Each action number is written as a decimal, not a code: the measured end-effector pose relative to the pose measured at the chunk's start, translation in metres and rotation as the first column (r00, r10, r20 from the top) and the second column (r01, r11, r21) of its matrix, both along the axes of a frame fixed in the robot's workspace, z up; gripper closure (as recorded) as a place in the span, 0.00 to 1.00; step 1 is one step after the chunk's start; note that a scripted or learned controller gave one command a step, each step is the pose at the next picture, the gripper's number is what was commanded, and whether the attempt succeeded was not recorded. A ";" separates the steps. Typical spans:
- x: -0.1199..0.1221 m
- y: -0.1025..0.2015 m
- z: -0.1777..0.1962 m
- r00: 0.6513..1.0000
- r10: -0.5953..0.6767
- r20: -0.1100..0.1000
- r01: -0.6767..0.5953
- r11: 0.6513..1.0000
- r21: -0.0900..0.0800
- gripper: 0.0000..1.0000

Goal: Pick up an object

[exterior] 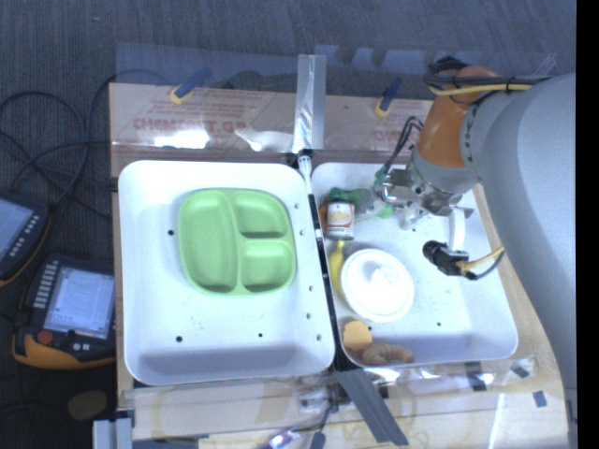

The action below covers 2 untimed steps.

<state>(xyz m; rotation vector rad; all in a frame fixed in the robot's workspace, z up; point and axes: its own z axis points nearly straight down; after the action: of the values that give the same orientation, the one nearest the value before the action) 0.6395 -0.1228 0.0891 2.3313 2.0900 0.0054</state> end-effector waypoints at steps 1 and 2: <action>0.019 0.003 -0.002 0.998 -0.009 -0.056 0.009 1.000 -0.001 0.00; -0.011 -0.062 0.000 0.978 0.210 -0.004 -0.210 0.978 -0.002 0.00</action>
<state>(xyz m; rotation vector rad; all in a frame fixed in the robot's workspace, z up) 0.6281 -0.1844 0.0888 2.0990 2.3255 0.0004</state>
